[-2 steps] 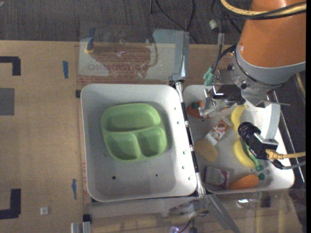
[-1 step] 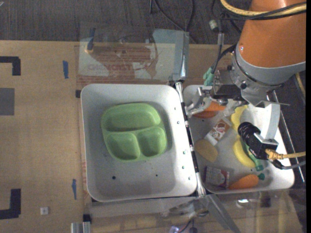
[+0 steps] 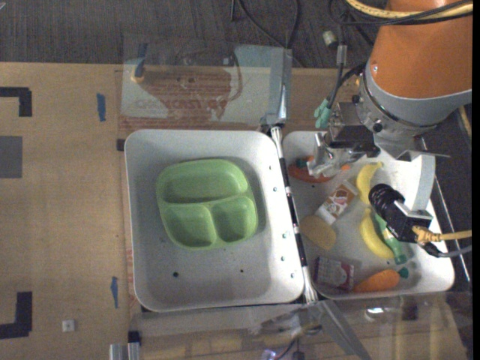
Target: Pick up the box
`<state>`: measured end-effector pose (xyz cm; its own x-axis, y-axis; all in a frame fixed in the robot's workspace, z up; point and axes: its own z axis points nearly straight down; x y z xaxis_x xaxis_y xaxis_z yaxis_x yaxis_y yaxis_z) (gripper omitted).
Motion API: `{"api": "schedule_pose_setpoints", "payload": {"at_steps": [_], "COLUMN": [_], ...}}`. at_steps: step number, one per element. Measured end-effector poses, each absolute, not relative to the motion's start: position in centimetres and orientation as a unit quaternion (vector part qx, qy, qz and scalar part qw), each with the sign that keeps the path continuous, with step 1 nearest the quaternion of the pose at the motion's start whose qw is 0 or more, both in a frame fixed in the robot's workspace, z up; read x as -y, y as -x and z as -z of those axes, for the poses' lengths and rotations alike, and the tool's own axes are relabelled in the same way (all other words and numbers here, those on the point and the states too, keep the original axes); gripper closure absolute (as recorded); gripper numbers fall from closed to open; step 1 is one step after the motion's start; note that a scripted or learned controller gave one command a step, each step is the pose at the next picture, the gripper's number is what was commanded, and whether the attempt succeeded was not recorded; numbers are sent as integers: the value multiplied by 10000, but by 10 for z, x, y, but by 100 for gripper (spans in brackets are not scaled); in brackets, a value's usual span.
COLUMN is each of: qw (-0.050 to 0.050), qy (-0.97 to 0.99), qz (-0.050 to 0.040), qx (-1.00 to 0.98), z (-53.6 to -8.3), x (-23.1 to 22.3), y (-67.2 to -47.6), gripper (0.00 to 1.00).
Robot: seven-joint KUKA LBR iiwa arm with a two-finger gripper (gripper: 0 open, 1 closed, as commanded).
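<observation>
Camera view, green tray [image 3: 206, 203] in left bin [image 3: 142, 223]

The arm [image 3: 420, 43] is cut off by the top and right edges of the frame. It hides the right bin's [image 3: 442, 276] upper right corner. The gripper's [image 3: 330, 156] tips blur together.

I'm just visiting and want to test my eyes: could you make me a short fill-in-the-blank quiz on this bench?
1. The green plastic divided plate lies in the ___ white bin.
2. That plate has ___ compartments.
3. The small white and red carton box lies in the ___ bin.
4. The yellow banana shares the box's ___.

Missing words: left; three; right; bin
</observation>
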<state>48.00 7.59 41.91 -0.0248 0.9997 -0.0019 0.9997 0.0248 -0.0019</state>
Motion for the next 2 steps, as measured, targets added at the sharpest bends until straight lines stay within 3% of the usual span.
{"api": "schedule_pose_setpoints", "payload": {"at_steps": [1,2], "qw": [-3,-8], "qy": [-6986,-7729], "qz": [17,12], "qx": [-7155,-6345], "z": [-419,-294], "x": [-76,-93], "y": [-480,-482], "gripper": [0,0]}}
